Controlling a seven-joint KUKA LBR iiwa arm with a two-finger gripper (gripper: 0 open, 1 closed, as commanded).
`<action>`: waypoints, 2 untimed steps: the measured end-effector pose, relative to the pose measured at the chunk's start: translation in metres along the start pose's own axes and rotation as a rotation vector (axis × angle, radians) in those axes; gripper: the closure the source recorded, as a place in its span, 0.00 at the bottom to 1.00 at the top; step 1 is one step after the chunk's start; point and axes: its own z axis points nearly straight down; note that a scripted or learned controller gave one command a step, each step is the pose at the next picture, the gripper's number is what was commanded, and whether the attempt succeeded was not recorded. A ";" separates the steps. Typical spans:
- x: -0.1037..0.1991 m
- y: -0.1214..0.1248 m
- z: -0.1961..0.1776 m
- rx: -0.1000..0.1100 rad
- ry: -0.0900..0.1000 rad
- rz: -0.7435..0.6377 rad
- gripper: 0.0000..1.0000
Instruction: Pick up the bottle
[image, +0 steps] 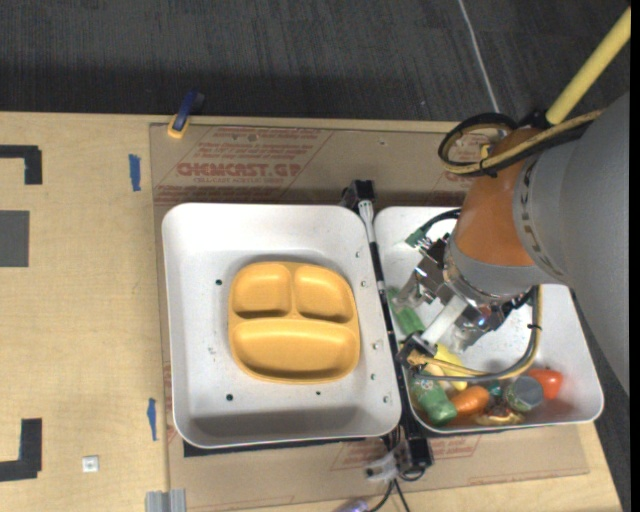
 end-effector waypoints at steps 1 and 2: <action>0.000 0.000 0.000 0.000 0.000 0.000 0.00; 0.000 0.000 0.000 0.000 0.000 0.000 0.00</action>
